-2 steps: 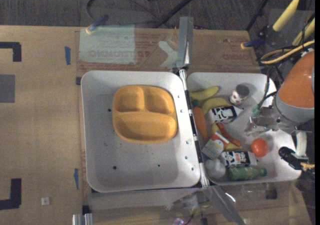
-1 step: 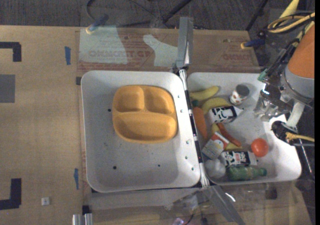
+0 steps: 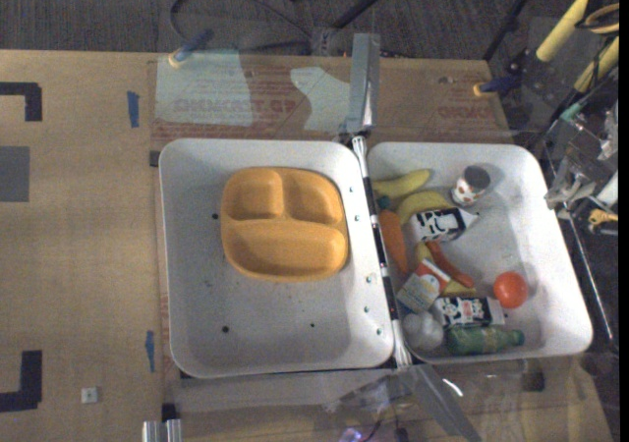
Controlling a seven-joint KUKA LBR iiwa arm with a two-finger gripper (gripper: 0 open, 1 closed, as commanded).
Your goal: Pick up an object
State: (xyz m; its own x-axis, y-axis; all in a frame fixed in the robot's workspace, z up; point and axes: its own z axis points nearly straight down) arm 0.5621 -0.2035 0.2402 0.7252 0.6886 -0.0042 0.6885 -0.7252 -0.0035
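Observation:
The left bin holds an orange divided plate, lying flat towards its back. In the right bin, several small items crowd the left side. Two yellow bananas lie at the back beside a small can. A black-and-white milk carton sits just in front of them. An orange carrot runs along the left wall. A red pepper, a small orange-and-white carton and a second milk carton lie further forward. A red-orange ball, a green bottle and a whitish lump are near the front.
A metal divider runs between the bins and extends back over the cardboard bench top. Clamps, cables and stands crowd the right edge. The right bin's right half is bare white floor.

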